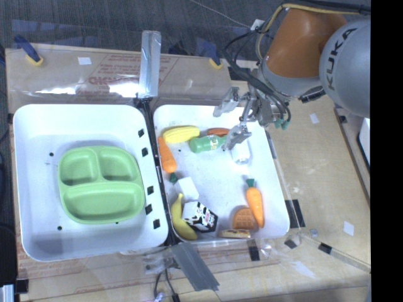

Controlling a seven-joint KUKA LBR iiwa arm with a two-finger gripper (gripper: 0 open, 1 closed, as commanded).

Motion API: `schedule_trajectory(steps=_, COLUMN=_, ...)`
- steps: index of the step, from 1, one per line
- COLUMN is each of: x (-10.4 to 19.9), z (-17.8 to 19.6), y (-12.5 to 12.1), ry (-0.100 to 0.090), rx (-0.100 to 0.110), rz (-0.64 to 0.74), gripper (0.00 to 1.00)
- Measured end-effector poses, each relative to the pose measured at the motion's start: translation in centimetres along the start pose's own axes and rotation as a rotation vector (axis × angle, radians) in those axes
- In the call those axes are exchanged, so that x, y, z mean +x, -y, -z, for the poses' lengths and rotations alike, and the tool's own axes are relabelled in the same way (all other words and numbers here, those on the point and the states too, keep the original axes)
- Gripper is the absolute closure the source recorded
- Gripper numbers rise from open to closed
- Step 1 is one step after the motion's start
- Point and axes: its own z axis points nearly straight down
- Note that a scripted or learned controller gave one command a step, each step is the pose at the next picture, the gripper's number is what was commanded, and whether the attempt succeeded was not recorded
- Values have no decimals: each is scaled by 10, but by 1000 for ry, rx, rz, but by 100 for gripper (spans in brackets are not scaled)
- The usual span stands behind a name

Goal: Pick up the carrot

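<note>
The gripper (241,126) is open, holding nothing. The carrot (254,205) lies well below it, apart.

The green three-compartment plastic plate (99,184) lies in the left white bin (38,124); the right white bin (277,187) holds the orange carrot with a green top (254,205) near its right wall, a yellow banana (181,222) at its front left, and a yellow corn cob (181,134) at the back.
</note>
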Motion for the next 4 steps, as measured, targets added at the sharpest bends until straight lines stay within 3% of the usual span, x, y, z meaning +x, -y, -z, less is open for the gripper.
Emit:
schedule_trajectory(steps=1, x=66, z=-134, y=53, ry=-8, rx=-4, rz=163, gripper=0)
schedule_trajectory(steps=2, x=117, z=-144, y=59, ry=1, rx=-2, rz=123, gripper=0)
schedule_trajectory(steps=3, x=114, z=-134, y=57, ry=5, rx=-1, rz=132, gripper=100)
schedule_trajectory(steps=4, x=112, z=-123, y=55, ry=7, rx=0, rz=141, gripper=100)
